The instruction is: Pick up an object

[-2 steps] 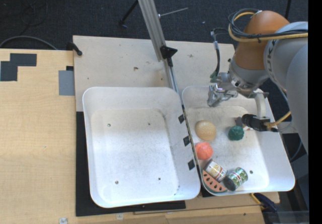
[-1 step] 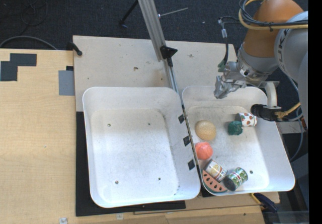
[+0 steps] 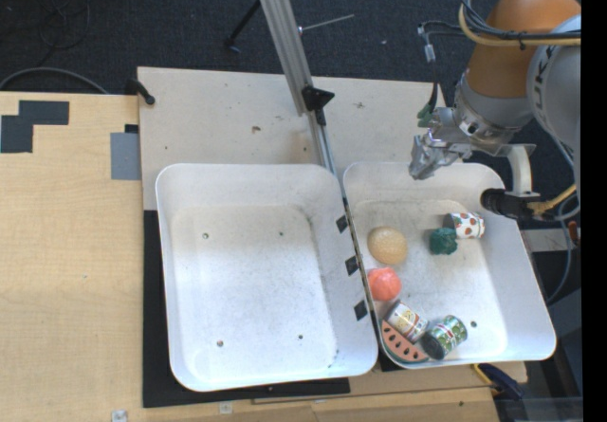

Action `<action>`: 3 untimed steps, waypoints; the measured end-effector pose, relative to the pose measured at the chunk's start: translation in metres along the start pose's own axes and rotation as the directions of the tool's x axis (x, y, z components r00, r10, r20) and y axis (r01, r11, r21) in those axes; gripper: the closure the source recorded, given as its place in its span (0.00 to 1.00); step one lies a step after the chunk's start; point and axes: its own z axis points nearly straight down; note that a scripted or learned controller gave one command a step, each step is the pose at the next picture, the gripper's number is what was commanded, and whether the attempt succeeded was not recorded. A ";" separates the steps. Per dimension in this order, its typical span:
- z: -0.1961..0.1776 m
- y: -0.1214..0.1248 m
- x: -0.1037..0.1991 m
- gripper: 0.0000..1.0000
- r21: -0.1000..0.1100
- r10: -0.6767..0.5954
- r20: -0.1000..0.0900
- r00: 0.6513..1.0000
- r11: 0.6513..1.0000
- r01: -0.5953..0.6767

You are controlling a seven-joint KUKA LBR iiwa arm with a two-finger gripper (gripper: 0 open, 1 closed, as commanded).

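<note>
My gripper [image 3: 424, 167] hangs above the far rim of the right bin [image 3: 512, 316], with nothing visible between its fingers. Below it in that bin lie a tan round ball [image 3: 387, 245], a red-orange ball [image 3: 384, 284], a dark green lump [image 3: 442, 241] and a small red-and-white can [image 3: 465, 225]. Near the front edge lie a small labelled can [image 3: 406, 319], a green-and-black can [image 3: 446, 335] and a watermelon slice toy [image 3: 400, 345].
The left bin [image 3: 247, 278] lies beside the right one, parted by a divider with black clips [image 3: 349, 264]. A slanted aluminium post [image 3: 289, 41] rises behind the bins. A wooden bench top [image 3: 66, 249] spreads to the left.
</note>
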 end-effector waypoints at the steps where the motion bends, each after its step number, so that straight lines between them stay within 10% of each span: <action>1: 0.006 0.004 0.049 1.00 0.004 -0.003 -0.002 1.000 1.000 0.003; 3: -0.014 -0.008 0.149 1.00 0.003 -0.005 -0.002 1.000 1.000 0.005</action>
